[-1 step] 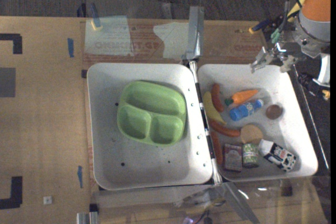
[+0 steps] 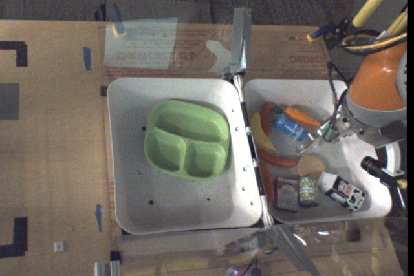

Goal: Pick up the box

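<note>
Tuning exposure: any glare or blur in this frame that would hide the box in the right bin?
Camera view: the whole frame is soft, labels unreadable. The white bin walls look bright and washed out. The dark box stands out against the white floor. The gripper area is dim and smeared, detail lost.

Glossy green plastic tray point(image 2: 187, 139), smooth white plastic bins point(image 2: 123, 158), matt brown cardboard bench point(image 2: 52, 139)

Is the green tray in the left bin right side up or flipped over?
Right side up: the green tray shows three open compartments facing up.
</note>
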`<state>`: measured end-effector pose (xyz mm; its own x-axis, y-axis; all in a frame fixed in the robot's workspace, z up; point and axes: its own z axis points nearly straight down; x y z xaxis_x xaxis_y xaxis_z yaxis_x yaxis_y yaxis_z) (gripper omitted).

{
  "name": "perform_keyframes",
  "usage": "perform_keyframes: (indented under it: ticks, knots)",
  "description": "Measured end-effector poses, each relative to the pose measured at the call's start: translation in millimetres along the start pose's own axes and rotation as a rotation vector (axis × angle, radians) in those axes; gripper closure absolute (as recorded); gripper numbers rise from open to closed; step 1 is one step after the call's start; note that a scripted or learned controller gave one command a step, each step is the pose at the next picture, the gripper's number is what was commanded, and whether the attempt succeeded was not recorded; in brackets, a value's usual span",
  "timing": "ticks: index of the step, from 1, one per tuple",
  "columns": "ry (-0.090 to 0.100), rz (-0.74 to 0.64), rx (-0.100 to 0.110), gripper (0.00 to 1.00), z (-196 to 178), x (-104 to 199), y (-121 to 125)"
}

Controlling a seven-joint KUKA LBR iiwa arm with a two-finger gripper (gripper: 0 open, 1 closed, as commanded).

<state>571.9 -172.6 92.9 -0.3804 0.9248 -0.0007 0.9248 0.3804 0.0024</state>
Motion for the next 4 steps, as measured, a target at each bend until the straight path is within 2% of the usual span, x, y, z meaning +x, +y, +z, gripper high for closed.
perform_keyframes:
  ticks: [1,2,3,4]
  knots:
    - [0.001,-0.176,0.001,0.0,-45,-21,-71]
    - [0.004,0.024,-0.008,0.0,2,-16,-84]
    - [-0.002,0.075,-0.001,0.0,-67,-12,-104]
    - [-0.005,0.077,-0.004,1.0,-77,-13,-103]
